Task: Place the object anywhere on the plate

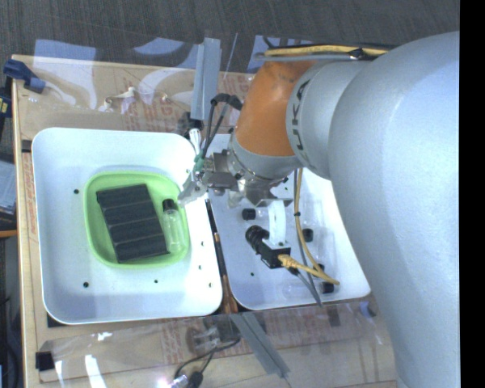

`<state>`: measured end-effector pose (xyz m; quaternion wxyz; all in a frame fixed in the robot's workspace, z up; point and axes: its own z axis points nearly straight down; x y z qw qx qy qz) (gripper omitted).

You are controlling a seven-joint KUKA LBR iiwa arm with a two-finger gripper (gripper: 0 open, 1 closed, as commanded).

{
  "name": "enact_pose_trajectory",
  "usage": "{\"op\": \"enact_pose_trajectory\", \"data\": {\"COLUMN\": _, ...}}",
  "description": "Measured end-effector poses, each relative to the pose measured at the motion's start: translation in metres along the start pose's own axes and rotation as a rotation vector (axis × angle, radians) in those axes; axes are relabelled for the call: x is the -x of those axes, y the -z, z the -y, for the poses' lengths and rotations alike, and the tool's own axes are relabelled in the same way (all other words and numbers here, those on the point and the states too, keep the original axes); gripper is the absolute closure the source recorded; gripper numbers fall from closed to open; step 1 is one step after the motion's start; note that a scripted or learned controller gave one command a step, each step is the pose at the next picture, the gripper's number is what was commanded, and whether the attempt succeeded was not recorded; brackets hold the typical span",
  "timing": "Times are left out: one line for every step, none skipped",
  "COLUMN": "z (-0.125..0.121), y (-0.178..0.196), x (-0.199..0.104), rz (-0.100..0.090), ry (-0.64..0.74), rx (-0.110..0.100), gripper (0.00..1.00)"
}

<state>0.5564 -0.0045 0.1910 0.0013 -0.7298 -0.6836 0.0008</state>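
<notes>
Dark ribbed object (131,221) on green plate (97,249) — left bin (56,289).

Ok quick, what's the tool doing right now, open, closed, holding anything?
Tool: over the right rim of the green plate; open or closed cannot be told, and nothing is seen held.

plate (97,245): glossy green plastic | bins (56,289): smooth white plastic | bench (145,95): wood

- Arm (372,136): dark letters on the grey shell just beside the orange band (267,111), running sideways; they look like "KUKA", partly cut off.
- No other text, label or number is legible.
</notes>
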Motion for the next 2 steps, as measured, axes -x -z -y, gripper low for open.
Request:
{"op": "enact_pose_trajectory", "data": {"z": -0.002, "y": 0.018, "x": 0.050, "rz": 0.001, "ry": 0.062, "rx": 0.000, "gripper": 0.00}}
{"op": "enact_pose_trajectory", "data": {"z": 0.011, "y": 0.082, "x": 0.105, "rz": 0.000, "ry": 0.175, "rx": 0.002, "gripper": 0.00}}
